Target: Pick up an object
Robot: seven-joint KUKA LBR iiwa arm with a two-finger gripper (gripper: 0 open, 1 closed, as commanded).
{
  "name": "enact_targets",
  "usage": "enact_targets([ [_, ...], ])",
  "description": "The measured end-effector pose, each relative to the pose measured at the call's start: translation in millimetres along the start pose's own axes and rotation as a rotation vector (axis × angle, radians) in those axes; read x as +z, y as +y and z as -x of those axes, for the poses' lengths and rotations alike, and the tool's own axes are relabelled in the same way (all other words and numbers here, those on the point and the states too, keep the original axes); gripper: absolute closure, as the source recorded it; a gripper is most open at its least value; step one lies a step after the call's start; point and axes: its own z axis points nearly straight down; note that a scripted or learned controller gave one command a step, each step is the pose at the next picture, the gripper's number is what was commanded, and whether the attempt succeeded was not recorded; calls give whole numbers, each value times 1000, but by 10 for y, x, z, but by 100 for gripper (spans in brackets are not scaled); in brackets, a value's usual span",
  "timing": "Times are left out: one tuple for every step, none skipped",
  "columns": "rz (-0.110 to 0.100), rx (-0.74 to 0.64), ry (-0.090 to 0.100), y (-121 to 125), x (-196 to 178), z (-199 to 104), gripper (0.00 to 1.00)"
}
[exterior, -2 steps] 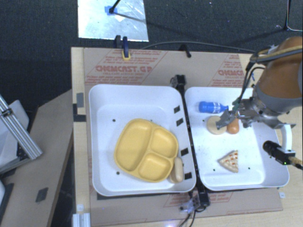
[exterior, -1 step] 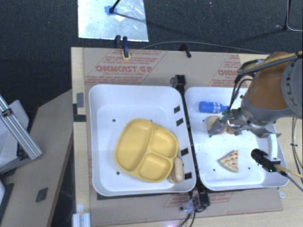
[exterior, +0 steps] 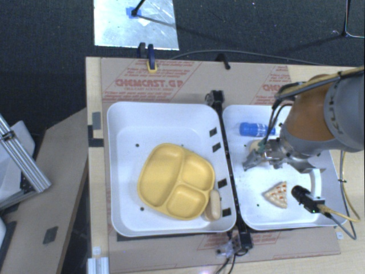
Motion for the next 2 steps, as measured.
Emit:
enact_targets([
  [2, 0, 0, 4, 304, -4, 0],
  [5, 0, -1, 12, 185, 1, 100],
])
